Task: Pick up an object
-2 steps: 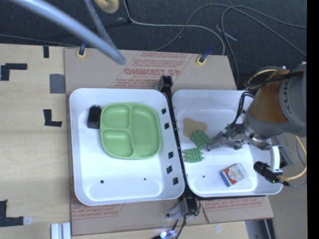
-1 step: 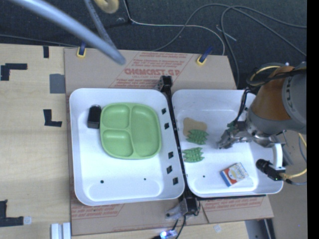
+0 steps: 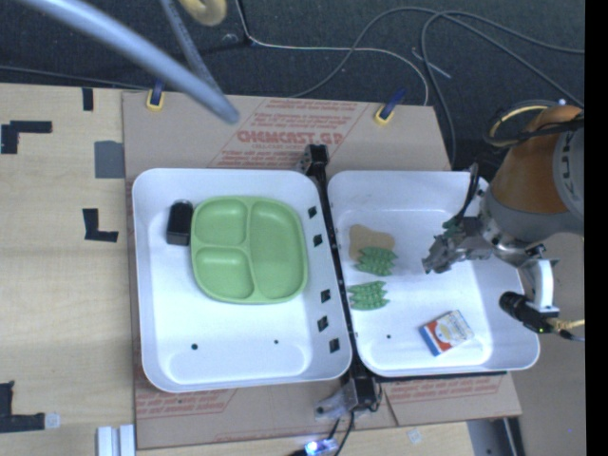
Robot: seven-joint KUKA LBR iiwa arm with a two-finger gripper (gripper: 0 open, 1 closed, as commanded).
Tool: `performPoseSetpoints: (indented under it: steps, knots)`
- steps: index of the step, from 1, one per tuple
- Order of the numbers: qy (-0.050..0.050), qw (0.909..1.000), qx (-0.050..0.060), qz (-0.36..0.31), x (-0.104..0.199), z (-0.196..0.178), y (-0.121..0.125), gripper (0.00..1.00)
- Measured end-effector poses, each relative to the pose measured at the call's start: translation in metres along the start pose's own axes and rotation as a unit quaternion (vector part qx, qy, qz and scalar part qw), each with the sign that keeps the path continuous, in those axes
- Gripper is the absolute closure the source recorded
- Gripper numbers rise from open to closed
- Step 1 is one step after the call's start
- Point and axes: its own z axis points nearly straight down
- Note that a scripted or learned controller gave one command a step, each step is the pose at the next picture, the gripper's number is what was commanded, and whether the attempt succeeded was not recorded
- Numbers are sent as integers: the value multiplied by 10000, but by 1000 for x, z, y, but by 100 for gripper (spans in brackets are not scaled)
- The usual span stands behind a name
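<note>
Arm [image 3: 541, 188] reaches in from right edge; gripper [image 3: 442, 255] low over right bin [image 3: 494, 354], finger state unclear. Bare floor around gripper.

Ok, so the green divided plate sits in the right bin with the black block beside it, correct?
Not quite. The camera view shows the green divided plate in the left bin, not the right one. The black block is indeed beside it, at its left edge.
</note>
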Motion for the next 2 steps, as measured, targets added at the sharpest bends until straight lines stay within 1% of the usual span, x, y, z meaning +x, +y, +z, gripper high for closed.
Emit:
performPoseSetpoints:
  steps: [1, 2]
  knots:
    - [-8, 10000, -7, 4, -9, -48, 2, 100]
    - [-5, 10000, -2, 1, -9, -84, 3, 100]
